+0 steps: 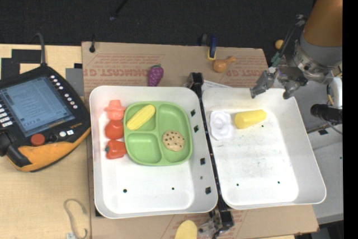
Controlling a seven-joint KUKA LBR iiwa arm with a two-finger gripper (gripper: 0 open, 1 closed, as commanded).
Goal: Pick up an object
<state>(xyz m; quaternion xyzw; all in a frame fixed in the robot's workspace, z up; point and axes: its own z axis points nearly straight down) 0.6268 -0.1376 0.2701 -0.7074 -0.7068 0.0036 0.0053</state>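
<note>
In the camera view, the end effector point(275, 84) is seen poised above the far edge of the right bin point(291, 176), its two fingers spread apart with nothing between them. The likeliest thing to be picked — a yellow block point(249, 118) — lies on the bin floor below and to the left of the fingers, well apart from them, with a white cup point(220, 124) just beside it. In the left bin point(145, 198) a green tray point(158, 148) is seen carrying a corn cob point(139, 116) and a cookie point(174, 140), with red toys point(114, 130) alongside. A miss could be caused by the sideways offset: if a straight descent were made, the fingers would likely close on bare floor near the rim. The block's rounded shape could also let it slip out — or the cup could be nudged or caught instead.
</note>
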